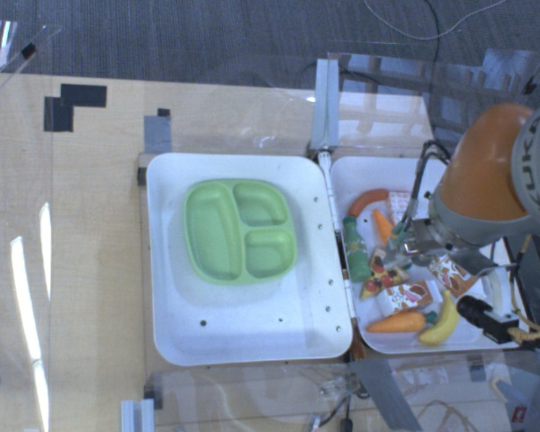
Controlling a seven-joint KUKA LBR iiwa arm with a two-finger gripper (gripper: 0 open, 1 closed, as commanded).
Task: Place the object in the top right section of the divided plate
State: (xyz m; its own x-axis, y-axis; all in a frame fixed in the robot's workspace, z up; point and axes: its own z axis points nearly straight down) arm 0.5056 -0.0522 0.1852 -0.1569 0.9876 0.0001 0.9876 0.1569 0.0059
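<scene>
A green divided plate (240, 231) was found lying in the left white bin (243, 331), towards that bin's far half, with its three sections bare. The top right section (261, 204) was noted as the smaller compartment nearest the far right corner of the plate.

The right white bin (360, 171) held a crowded pile of toy food: a carrot (397, 323) and a banana (441, 324) at its near edge, a red curved sausage-like piece (369, 201) near its far edge, a green bottle-like item (354, 251) along its left wall, and several printed packets (403, 295) between them.

The end effector (403, 244) was seen low over the middle of this pile, under the orange band (486, 174) of the arm. Whether it was spread, pressed together or pinching anything could not be told; which object was to be taken could not be determined either.

Risk was judged to lie in the clutter: items were touching or overlapping, so a neighbouring piece might be caught or nothing lifted. A later release near the plate's dividing ridge might leave the object in the wrong compartment.
</scene>
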